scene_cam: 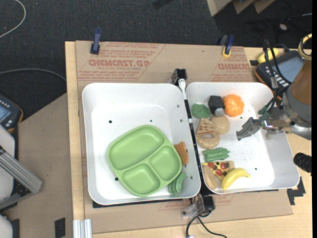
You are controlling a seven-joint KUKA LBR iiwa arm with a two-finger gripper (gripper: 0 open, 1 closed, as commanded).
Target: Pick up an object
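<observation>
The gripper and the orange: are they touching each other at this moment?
Apart. The camera view shows bare white bin floor between the gripper and the orange; the orange lies up and to the left of the fingertips, beside the dark block.

The desk point(124, 63) carries two white bins side by side, the left bin point(99, 103) and the right bin point(277, 167), touching along their inner rims. Blue clamps point(95, 41) grip the desk's far edge. Dark carpet point(99, 9) lies beyond it.
</observation>
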